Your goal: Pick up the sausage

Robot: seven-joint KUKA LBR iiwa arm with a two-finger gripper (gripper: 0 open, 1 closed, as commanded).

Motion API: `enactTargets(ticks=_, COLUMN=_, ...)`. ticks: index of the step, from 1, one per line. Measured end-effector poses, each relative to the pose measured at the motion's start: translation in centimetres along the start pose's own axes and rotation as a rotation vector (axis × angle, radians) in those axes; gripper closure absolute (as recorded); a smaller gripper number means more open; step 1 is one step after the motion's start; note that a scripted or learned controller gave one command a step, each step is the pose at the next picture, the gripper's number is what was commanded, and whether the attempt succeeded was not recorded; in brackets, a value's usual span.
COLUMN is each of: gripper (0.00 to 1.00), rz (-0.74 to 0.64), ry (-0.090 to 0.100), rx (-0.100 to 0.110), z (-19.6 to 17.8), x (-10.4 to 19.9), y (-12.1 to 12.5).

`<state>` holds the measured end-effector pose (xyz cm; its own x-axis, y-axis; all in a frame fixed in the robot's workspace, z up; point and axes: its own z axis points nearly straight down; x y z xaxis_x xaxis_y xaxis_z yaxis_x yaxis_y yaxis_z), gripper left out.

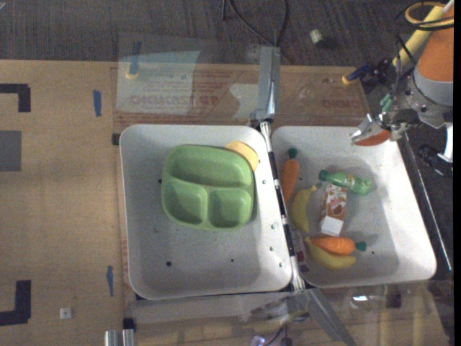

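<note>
I am watching the claw point(369, 130) hanging at the upper right corner of the right bin point(418, 215), near its back rim; a reddish-orange, elongated piece, which I am taking to be the sausage point(374, 138), is sitting between the fingertips, so I am logging the claw as clenched on it; the view is soft there, and I am not certain how much of the piece is actually inside the grip.

Risks I am noting from this position:
- the hold is looking like a pinch near one end or edge; if so, the sausage is likely to pivot or slip out during any fast swing; it would be dropping back into the bin or onto the rim;
- the claw is working close to the bin wall and corner; a sideways move before gaining height is risking a snag on the rim, knocking the piece loose;
- cables and the yellow tube point(425, 27) are trailing just beside the wrist; a large rotation is risking a tangle.

Elsewhere in the right bin, well apart from the claw, two carrots point(289, 177) point(333, 244), a banana point(301, 209), a green bottle point(347, 181) and a small carton point(333, 209) are lying; the left bin point(144, 265) is holding a green divided plate point(209, 187); none of these is interfering at present.
</note>
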<state>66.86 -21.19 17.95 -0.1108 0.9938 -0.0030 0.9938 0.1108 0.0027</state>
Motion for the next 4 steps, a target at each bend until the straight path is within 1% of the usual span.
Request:
enactTargets(ticks=1, gripper=0.00, rz=-0.010, ry=0.028, rx=0.012, z=8.9, x=0.5, y=0.3)
enactTargets(ticks=2, gripper=1.00, rz=-0.014, ry=0.025, rx=0.010, z=7.8, x=0.7, y=0.4)
enactTargets(ticks=3, gripper=1.00, rz=-0.102, ry=0.002, rx=0.002, z=7.4, x=0.2, y=-1.0)
enactTargets(ticks=4, gripper=1.00, rz=-0.260, ry=0.009, rx=0.002, z=8.9, x=-0.1, y=-1.9)
